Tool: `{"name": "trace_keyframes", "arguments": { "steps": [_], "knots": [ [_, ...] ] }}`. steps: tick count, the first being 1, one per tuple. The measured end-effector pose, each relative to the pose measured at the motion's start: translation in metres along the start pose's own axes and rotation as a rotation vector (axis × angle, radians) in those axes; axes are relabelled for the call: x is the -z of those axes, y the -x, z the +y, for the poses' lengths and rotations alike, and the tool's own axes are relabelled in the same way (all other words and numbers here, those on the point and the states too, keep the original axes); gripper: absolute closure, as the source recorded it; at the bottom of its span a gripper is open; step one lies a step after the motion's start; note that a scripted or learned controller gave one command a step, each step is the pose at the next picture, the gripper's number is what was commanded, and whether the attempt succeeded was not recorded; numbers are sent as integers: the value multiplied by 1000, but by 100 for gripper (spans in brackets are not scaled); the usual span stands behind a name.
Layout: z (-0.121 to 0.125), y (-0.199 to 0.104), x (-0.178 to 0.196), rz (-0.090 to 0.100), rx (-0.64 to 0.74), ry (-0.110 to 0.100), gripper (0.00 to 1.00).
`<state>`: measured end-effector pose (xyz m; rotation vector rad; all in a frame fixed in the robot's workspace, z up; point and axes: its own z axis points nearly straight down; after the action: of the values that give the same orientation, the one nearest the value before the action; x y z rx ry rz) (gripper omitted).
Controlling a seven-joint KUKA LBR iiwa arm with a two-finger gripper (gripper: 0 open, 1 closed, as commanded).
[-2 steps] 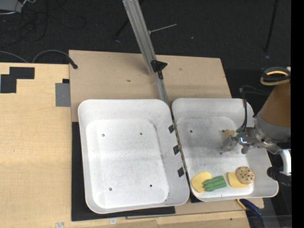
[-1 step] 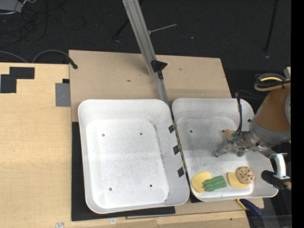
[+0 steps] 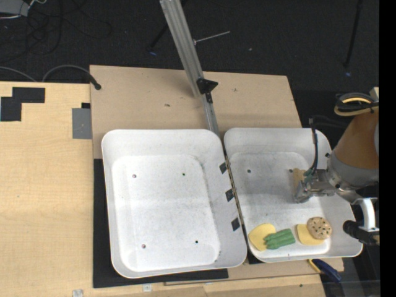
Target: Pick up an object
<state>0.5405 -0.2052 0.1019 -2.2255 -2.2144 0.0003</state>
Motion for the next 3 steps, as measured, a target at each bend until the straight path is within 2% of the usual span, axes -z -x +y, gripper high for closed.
{"name": "trace_keyframes", "arguments": {
  "steps": [1, 2, 3],
  "knots": [
    [4, 1, 43, -2, 6, 3, 100],
    [2, 10, 102, -3, 6, 5, 100],
    [3, 11, 137, -2, 7, 4, 100]
  ]
}}
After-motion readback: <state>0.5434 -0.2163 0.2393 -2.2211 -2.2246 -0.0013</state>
